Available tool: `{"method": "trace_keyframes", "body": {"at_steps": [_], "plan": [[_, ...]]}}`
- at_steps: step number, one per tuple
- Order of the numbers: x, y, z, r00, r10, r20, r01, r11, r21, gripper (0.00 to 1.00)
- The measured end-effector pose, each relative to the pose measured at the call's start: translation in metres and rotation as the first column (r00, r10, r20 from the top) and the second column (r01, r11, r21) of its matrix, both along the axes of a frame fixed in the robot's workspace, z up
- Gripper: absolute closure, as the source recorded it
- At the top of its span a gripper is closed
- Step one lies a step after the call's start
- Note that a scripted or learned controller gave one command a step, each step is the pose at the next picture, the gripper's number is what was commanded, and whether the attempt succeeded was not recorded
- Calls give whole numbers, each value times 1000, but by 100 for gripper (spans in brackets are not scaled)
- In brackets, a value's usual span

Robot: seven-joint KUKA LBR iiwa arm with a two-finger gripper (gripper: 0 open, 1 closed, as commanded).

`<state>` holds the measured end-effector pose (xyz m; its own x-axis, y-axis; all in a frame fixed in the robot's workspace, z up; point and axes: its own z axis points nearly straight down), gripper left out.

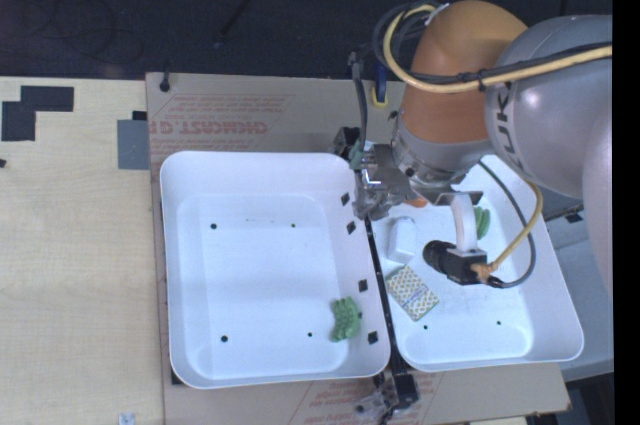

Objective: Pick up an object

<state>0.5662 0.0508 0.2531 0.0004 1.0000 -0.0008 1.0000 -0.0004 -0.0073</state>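
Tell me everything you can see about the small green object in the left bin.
The green object is small and lumpy, with a bumpy, knobbly surface, a little like a bunch of rounded beads; the material looks soft or rubbery, but this is not certain. It is a mid green all over. It lies on the floor of the left bin, in the near right corner, close to the bin's right wall. Whether it touches that wall cannot be told. Nothing else touches it, and the gripper is over the right bin, away from it.

Red upside-down lettering on the cardboard sheet (250, 118) under the bins, not clearly legible.
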Motion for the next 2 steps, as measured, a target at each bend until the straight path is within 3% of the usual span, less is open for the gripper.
{"method": "trace_keyframes", "body": {"at_steps": [1,2], "plan": [[7,78,30,1000,7,7,-7,1000,2,100],[-48,20,-8,1000,-3,-3,3,1000,-1,100]]}}
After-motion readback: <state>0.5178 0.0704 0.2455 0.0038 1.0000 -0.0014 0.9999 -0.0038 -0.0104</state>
